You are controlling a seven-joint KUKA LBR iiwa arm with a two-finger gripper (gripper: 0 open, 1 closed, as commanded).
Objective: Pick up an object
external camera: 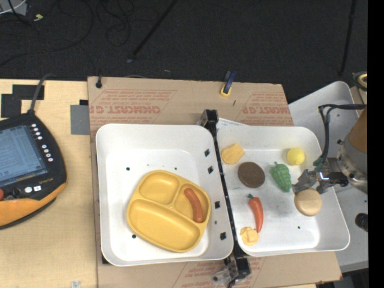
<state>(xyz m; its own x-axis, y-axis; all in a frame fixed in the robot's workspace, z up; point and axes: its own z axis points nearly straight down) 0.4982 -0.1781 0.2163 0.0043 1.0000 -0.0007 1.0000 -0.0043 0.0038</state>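
My gripper [315, 183] hangs open over the right side of the right bin [327, 239], with nothing between its fingers. A tan round bun [309, 203] lies just below it in the view, close to the fingertips. Left of the gripper sits a green pepper [280, 177], and a yellow lemon [294, 156] lies up and to the left. Further left are a brown disc [251, 174] and a yellow ridged piece [232, 154]. A red chili [256, 212] and a small yellow item [249, 236] rest near the bin's front.
The left bin [114, 155] holds a yellow divided plate [162, 218] with a red sausage [194, 203] on it. A black divider [217, 179] runs between the bins. An orange-edged control tablet [24, 167] lies on the bench at far left.
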